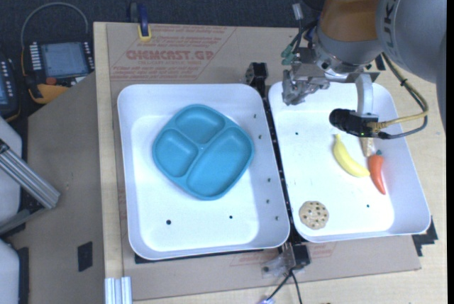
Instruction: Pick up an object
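Lying curved and yellow, banana [350,156] sits near gripper [296,92], whose finger state is unclear.

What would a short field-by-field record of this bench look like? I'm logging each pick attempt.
left bin: blue divided plate
right bin: banana, carrot, cookie
banana and carrot: side by side, near the bin's right side
cookie: alone near the front edge
tool: over the right bin's back left corner, nothing seen in it
task state: no object picked up yet
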Robot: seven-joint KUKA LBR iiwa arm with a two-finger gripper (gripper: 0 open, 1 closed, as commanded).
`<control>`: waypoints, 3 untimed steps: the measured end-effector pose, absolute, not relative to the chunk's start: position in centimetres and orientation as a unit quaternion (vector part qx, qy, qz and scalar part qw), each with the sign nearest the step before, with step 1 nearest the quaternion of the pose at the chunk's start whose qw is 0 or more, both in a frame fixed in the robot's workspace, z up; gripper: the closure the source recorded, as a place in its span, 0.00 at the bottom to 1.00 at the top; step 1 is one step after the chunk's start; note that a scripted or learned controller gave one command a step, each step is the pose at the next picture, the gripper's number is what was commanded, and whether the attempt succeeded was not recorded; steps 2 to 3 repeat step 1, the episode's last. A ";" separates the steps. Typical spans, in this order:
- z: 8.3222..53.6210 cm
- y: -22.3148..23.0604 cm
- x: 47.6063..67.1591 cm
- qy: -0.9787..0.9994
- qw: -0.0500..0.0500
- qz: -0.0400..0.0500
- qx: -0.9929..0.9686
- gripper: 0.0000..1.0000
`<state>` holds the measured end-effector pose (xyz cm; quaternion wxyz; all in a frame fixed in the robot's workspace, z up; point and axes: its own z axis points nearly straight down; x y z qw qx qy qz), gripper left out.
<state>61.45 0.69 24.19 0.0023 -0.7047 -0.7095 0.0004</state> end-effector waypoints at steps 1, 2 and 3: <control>24.6 6.0 61.4 -0.709 0.000 -0.001 -0.705 1.00; 24.6 6.0 61.4 -0.709 0.000 -0.001 -0.705 1.00; 24.6 6.0 61.4 -0.709 0.000 -0.001 -0.705 1.00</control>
